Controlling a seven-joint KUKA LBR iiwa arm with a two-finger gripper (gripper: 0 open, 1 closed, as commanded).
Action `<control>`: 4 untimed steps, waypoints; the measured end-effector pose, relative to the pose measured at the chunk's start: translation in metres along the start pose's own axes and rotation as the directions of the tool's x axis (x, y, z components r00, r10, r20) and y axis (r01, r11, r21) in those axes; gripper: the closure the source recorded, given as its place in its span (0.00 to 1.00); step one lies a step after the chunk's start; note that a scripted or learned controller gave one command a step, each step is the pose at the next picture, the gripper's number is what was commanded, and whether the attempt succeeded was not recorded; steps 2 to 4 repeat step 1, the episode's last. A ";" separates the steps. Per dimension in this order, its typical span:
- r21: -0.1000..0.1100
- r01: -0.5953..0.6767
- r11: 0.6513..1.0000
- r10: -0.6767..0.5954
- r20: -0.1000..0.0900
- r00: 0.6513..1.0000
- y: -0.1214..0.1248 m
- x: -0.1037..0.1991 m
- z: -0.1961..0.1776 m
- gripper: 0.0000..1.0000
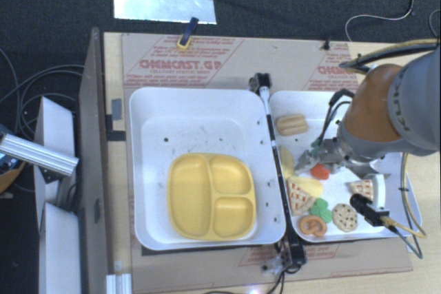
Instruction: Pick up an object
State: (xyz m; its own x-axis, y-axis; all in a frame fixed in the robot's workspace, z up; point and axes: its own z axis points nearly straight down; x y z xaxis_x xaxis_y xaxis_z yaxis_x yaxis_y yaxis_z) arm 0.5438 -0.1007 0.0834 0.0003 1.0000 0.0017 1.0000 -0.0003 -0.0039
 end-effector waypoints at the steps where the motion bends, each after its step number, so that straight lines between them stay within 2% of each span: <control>1: -0.008 0.001 1.000 -0.001 0.001 1.000 0.003 -0.001 -0.012 1.00; 4: -0.008 0.001 1.000 -0.001 0.001 1.000 0.003 -0.001 -0.012 1.00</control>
